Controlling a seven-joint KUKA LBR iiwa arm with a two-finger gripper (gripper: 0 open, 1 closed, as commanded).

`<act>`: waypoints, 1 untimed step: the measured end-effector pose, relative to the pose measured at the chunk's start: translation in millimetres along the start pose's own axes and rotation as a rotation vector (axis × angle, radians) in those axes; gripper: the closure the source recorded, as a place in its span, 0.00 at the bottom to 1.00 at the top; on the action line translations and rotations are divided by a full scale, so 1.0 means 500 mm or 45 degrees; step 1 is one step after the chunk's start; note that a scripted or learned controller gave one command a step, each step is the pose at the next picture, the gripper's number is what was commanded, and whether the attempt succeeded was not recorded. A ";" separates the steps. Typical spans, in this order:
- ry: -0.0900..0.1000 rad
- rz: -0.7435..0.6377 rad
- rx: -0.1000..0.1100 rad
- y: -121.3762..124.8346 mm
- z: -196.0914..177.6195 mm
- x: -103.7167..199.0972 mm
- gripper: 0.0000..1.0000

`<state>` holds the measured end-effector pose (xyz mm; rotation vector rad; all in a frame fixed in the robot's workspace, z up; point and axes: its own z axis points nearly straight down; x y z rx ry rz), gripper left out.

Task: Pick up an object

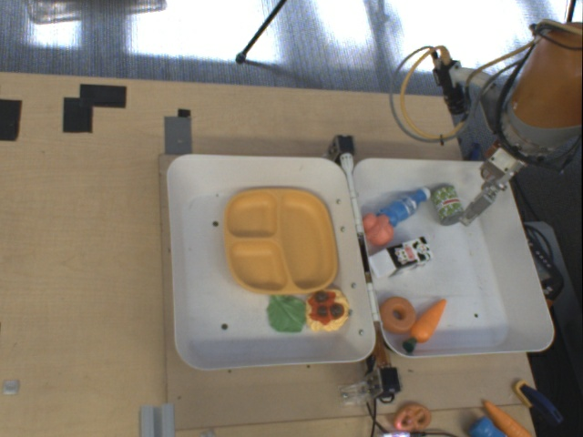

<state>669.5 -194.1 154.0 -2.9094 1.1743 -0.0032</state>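
Your gripper point(475, 209) hangs just right of the green can point(445, 203) in the right bin point(510, 326), holding nothing; its spread is unclear. The can, beside the blue bottle point(404, 207), looks light, rigid and prone to roll: pinch across its middle.

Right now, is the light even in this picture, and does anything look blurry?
Camera view: bright glare streaks the floor along the top; the bins are evenly lit and throw only soft shadows; the tray and bottle look fairly sharp, while the gripper and arm look slightly soft.
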 end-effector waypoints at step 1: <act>-0.002 0.056 -0.001 0.005 0.083 0.003 0.00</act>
